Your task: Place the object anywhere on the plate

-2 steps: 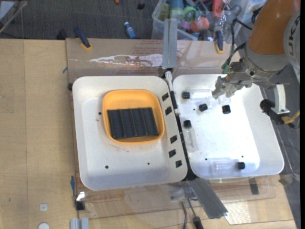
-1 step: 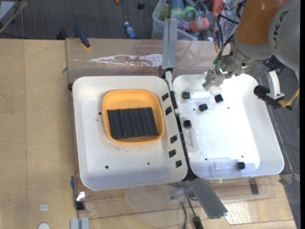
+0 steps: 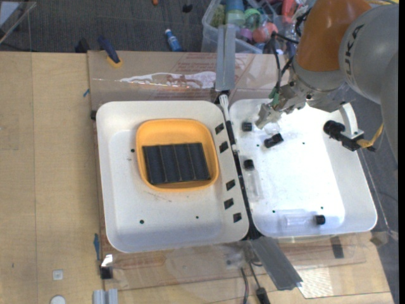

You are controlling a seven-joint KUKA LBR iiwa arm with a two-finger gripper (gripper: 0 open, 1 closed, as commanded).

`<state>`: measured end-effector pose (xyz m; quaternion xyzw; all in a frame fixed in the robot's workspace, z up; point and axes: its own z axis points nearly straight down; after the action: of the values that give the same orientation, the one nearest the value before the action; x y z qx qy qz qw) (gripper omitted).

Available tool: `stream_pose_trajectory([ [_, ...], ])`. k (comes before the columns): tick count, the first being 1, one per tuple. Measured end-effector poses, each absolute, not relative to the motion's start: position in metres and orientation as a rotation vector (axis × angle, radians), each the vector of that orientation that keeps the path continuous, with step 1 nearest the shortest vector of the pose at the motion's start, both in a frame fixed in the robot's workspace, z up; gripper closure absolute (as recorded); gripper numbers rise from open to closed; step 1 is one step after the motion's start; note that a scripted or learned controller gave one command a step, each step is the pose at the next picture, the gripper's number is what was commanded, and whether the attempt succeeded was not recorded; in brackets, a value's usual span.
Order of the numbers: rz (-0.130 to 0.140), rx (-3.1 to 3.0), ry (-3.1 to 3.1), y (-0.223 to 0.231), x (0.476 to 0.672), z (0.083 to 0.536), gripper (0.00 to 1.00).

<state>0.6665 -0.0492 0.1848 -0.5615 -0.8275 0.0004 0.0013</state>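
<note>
An orange plate [image 3: 147,133] with rounded corners lies in the left white bin [image 3: 120,220]. A black ribbed rectangular object [image 3: 176,163] rests flat on the plate and covers most of its middle. My gripper [image 3: 267,116] hangs over the far left part of the right bin [image 3: 342,195], well to the right of the plate and apart from the black object. Nothing shows between its tips. A small black piece [image 3: 273,141] lies on the bin floor just in front of the gripper.
A row of black clips [image 3: 229,185] runs along the divider between the bins. A small clear piece [image 3: 294,219] lies near the right bin's front edge. A box of colourful toys [image 3: 259,8] stands behind the bench.
</note>
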Motion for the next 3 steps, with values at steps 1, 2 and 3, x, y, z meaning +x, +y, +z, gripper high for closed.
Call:
stream_pose_trajectory([
  [1,0.0,-1.665,-2.662,-0.024,0.667,0.185,1.0],
  [2,-0.004,-1.509,-2.761,0.001,0.667,0.219,1.0],
  [3,-0.003,-1.404,-2.816,-0.009,0.668,0.26,1.0],
])
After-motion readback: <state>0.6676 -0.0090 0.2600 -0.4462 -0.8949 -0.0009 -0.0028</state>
